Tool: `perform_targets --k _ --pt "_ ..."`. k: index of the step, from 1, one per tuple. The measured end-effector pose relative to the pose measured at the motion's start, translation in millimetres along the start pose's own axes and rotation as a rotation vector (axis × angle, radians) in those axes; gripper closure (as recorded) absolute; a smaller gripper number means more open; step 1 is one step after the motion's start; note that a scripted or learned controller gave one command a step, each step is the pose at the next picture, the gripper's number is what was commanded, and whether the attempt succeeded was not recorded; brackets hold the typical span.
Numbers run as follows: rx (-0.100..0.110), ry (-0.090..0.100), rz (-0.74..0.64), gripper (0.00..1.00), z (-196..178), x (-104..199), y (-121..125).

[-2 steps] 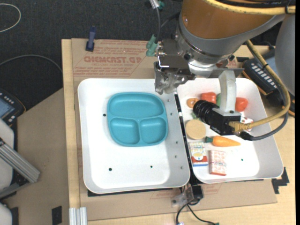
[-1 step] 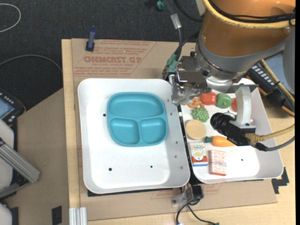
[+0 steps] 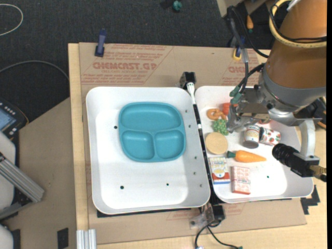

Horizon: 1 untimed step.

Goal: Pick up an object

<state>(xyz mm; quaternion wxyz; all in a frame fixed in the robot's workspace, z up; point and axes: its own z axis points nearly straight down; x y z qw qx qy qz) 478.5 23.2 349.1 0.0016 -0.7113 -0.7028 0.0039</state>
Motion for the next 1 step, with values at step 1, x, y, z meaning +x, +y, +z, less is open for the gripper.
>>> perform_targets --k 1 --pt "0.000 0.004 -0.015 1.00 68.4 44.7 -0.1"
